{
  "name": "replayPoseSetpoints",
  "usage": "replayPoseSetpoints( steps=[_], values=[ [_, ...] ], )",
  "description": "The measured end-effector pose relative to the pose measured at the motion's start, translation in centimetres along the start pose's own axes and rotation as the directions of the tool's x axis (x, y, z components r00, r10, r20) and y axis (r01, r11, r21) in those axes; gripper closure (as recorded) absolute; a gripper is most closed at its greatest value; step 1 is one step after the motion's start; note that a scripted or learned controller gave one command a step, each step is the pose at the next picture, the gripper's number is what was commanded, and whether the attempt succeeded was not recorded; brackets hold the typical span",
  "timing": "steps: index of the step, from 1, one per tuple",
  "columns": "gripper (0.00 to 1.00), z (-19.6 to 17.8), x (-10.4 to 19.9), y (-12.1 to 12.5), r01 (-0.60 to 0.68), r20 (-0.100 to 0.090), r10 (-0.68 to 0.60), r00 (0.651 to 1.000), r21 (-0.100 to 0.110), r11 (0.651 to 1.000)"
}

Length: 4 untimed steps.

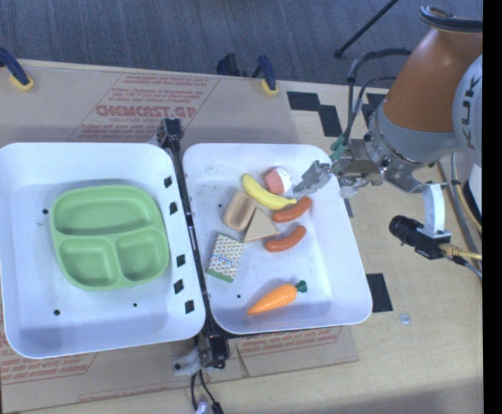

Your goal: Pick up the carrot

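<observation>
The carrot (274, 298), orange with a small green top, lies on the floor of the right bin (341, 266) near its front edge. My gripper (312, 178) hangs over the bin's far right part, above the pile of toy food and well away from the carrot. Its fingers look slightly apart with nothing between them. The grey arm with the orange band reaches in from the right.
A yellow banana (264, 194), two sausages (285, 238), a tan bread piece (240, 210), a wedge (260, 225), a pink-and-white round piece (277, 179) and a patterned card (226, 257) lie in the right bin. A green divided plate (109, 235) sits in the left bin.
</observation>
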State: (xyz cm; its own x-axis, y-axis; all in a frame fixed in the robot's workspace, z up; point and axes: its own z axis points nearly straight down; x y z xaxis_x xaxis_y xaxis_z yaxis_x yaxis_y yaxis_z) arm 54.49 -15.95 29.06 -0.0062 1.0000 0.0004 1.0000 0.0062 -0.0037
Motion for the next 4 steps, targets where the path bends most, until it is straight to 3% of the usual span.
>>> replayPoseSetpoints(
  steps=[1, 2, 3, 4],
  values=[
    [0.0, 9.2, -1.8, -6.4, 0.147, -0.001, -0.147, 0.989, 0.001, 0.989],
    [0.0, 20.0, -1.6, -6.8, 0.285, -0.001, -0.285, 0.959, -0.001, 0.959],
    [1.0, 19.0, -1.6, -6.8, 0.29, -0.001, -0.29, 0.957, 0.0, 0.957],
    [1.0, 15.2, -1.8, -6.8, 0.139, 0.0, -0.139, 0.99, -0.002, 0.99]
  ],
)
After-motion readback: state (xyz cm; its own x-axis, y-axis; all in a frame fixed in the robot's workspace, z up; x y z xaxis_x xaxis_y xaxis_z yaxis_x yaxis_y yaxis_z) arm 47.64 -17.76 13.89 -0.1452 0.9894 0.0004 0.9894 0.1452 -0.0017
